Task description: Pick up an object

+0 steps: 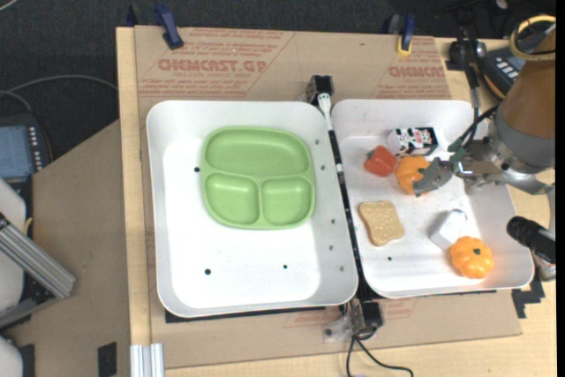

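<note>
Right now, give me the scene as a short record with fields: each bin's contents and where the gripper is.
left bin: green divided plate
right bin: red piece, orange piece, black-and-white item, bread slice, white block, small orange pumpkin
gripper: low over the right bin, at the orange piece's right side
grip: nothing seen held
arm: reaches in from the right

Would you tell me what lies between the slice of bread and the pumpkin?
In the camera view, a small white block lies between the bread and the pumpkin.
</note>
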Controlling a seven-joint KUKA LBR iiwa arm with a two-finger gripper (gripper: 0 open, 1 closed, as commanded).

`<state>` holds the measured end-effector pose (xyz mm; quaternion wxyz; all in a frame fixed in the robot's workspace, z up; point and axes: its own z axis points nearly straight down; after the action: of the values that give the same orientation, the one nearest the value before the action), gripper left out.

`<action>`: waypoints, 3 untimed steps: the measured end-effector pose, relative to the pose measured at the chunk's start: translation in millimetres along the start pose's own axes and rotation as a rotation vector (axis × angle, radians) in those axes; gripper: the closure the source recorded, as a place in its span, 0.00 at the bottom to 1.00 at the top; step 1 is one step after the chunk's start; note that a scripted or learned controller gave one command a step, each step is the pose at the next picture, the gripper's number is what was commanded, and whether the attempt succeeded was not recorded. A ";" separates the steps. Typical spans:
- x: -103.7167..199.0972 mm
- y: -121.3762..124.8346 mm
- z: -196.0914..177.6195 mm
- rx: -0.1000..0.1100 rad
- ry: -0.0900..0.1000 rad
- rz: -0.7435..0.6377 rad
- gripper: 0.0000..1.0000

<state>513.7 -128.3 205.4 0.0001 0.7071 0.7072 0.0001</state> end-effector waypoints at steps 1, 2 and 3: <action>19.7 18.8 125.9 0.001 0.003 -0.001 0.00; 92.7 -8.0 15.9 -0.004 0.002 -0.006 0.00; 144.6 -34.8 -83.9 -0.007 0.002 -0.006 0.00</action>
<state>478.9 16.4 289.3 0.0020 0.7048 0.7094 0.0032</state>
